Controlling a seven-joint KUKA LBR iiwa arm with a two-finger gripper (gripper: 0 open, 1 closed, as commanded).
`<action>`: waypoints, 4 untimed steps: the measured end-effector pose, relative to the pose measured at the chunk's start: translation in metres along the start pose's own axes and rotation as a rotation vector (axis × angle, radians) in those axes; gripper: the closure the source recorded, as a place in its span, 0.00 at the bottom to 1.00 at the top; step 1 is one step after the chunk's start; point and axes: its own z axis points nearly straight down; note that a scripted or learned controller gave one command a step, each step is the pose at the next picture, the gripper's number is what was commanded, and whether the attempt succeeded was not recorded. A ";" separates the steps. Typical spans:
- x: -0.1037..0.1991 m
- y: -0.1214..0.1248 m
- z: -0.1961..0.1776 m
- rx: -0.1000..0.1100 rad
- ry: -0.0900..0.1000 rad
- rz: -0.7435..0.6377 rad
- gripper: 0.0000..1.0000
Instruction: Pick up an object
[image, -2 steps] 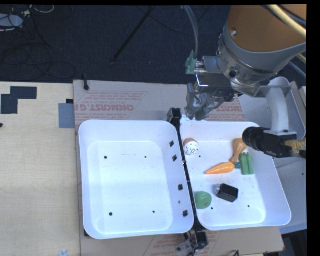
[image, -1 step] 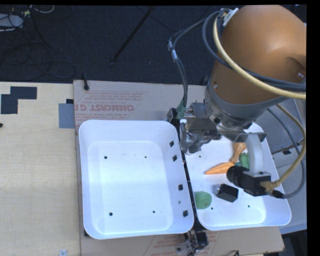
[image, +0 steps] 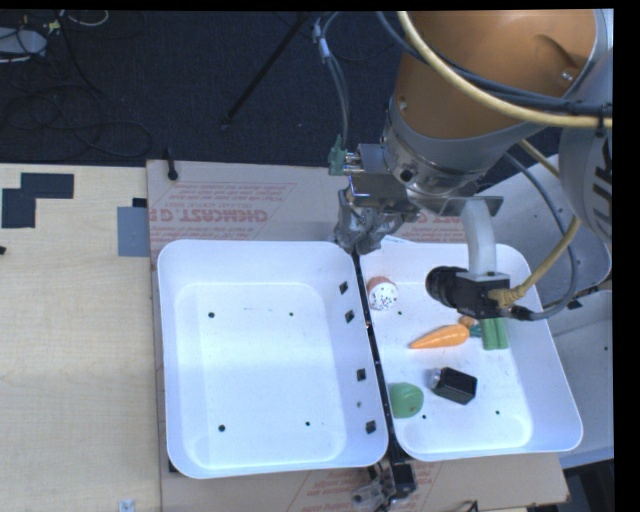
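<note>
You see the tool (image: 362, 235) at the upper middle of the frame, hanging over the top end of the divider between the two bins; whether it is open or closed cannot be told from here. Nothing shows between its tips. In the right bin (image: 545, 425), the speckled white ball (image: 382, 294) lies just below and slightly right of the tool, near the divider. The orange carrot (image: 439, 338) sits further down toward the bin's middle, with a green block (image: 494, 333) at its right end. The green ball (image: 405, 399) and black block (image: 454, 385) lie lower still. The left bin (image: 185, 265) stands beside it on the counter (image: 70, 350).
</note>
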 end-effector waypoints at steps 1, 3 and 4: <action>-0.069 0.118 -0.002 0.000 -0.004 0.010 1.00; -0.033 0.033 0.012 0.000 0.000 0.003 1.00; -0.083 0.020 0.081 0.010 -0.002 0.008 1.00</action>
